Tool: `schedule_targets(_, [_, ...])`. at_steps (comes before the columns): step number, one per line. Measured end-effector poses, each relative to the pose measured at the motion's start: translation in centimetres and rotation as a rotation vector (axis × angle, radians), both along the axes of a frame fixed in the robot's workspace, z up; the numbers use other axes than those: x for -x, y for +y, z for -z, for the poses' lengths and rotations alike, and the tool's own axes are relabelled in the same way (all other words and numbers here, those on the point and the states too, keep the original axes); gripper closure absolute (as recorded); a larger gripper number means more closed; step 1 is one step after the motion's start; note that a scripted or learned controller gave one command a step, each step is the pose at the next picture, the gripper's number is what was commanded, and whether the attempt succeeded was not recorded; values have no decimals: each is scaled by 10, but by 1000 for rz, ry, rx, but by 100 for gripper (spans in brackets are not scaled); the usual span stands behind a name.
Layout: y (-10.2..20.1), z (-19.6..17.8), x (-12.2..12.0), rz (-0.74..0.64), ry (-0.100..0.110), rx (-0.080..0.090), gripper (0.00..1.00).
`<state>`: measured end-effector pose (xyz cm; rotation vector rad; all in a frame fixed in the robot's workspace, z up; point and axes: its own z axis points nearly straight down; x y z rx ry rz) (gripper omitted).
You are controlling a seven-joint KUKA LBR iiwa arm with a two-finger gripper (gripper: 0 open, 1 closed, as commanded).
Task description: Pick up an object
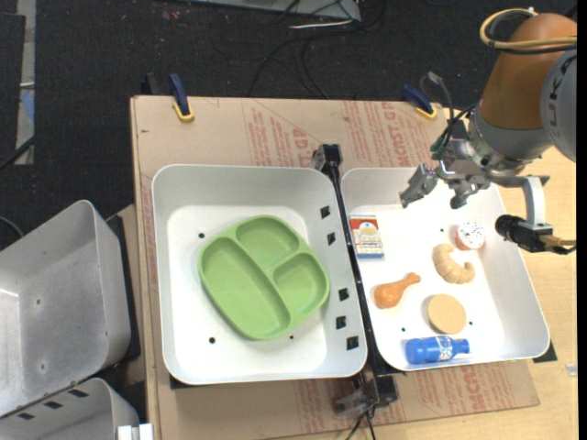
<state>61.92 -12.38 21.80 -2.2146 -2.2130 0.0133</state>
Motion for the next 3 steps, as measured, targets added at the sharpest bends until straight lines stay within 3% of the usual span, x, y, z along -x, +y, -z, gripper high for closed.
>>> schedule_targets(1, [0, -8, -3, -2, -14, 2, 0])
schedule_targets(3, [10, 98, 9, 0, -9, 1, 0])
